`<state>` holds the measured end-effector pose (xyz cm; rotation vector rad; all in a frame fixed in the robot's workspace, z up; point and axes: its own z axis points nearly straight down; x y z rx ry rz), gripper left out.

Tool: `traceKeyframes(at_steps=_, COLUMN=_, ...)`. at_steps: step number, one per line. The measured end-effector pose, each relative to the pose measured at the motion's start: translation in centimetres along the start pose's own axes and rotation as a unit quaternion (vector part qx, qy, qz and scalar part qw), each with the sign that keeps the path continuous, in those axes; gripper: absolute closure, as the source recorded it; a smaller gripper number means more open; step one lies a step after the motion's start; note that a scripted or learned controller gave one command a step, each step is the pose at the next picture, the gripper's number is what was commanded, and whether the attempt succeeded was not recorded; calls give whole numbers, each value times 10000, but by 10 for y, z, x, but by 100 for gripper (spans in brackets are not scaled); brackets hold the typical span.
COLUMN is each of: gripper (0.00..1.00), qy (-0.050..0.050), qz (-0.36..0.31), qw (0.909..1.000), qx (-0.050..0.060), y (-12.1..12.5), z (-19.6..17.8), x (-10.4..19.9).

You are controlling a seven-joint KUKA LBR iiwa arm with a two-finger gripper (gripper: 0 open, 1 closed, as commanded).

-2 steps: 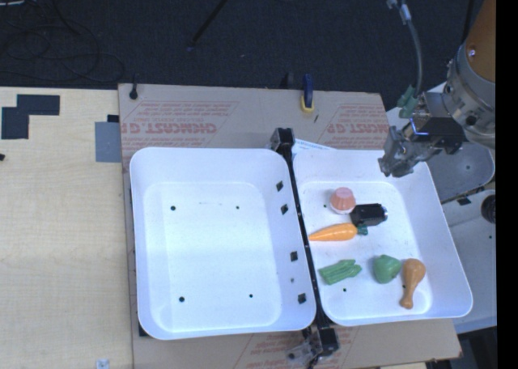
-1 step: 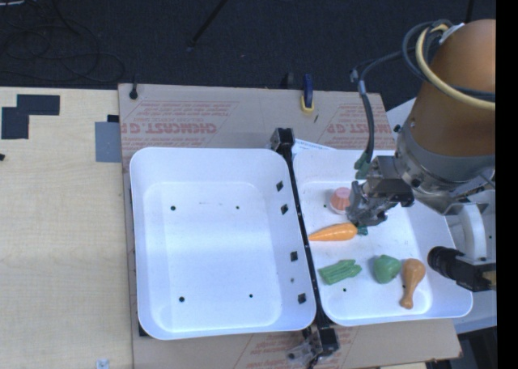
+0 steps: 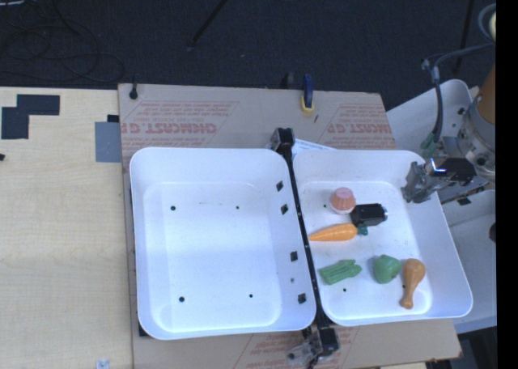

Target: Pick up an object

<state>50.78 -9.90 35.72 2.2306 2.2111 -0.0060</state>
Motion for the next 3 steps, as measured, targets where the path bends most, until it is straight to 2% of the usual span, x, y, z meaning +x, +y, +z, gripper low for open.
traceKeyframes(at_steps=1, gripper=100, qy=23, qz=-89, qw=10000, qx=-35, y=-7, z=-82, x=92)
traceKeyframes(at_steps=2, gripper=100, qy=16, qz=-45, qw=10000, qx=30, y=-21, z=3, x=100)
traceKeyframes(at_steps=3, gripper=100, qy=8, qz=-31, qw=10000, qx=-32, y=1, z=-61, x=65)
